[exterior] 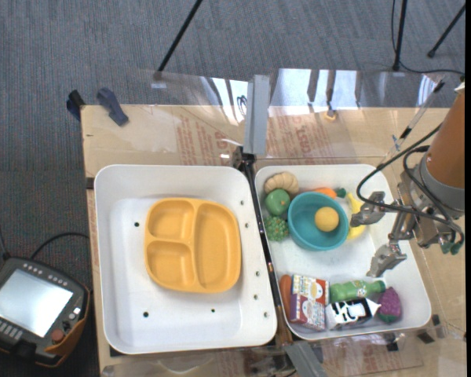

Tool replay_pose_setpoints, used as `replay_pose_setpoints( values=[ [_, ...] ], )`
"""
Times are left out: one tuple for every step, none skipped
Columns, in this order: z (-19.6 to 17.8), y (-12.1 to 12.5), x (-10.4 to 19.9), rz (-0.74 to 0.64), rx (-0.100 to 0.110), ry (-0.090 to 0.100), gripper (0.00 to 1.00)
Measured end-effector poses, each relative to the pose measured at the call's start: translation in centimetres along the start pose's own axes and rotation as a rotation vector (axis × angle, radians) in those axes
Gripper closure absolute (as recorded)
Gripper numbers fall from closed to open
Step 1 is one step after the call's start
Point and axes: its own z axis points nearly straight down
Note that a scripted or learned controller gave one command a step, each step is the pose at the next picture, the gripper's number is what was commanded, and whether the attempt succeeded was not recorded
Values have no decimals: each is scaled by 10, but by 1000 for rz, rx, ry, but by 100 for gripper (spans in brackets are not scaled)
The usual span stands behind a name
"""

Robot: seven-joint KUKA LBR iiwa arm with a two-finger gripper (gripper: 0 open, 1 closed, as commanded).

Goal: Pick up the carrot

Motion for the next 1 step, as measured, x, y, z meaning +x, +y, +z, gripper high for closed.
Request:
replay_pose_setpoints(
  values=[
    [119, -10, -56, 25, -4, 15, 0]
  ],
)
